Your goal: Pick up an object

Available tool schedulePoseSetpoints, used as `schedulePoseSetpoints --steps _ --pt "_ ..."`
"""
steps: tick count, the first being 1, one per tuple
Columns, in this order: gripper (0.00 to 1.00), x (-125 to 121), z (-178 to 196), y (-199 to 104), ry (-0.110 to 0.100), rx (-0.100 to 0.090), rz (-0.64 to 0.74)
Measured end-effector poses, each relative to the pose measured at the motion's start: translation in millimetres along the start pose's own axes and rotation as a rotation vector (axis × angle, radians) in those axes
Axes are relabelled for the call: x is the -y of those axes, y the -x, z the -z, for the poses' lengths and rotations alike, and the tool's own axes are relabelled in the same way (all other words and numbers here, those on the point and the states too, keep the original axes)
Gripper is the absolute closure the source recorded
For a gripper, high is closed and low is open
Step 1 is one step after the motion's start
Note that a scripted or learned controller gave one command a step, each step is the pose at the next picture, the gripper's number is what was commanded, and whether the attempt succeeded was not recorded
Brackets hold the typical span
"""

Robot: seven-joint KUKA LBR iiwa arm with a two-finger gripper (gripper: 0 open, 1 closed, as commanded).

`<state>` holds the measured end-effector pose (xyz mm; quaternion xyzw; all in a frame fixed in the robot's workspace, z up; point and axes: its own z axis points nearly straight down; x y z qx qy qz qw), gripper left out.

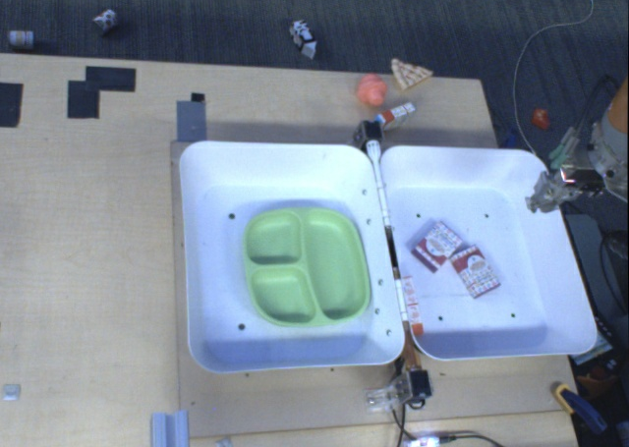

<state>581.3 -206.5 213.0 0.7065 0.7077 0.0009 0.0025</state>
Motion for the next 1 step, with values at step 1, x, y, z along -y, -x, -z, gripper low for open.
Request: schedulePoseSetpoints --steps 1 --pt "1.00 -49.8 43.7 -69.6 0.002 -0.004 0.006"
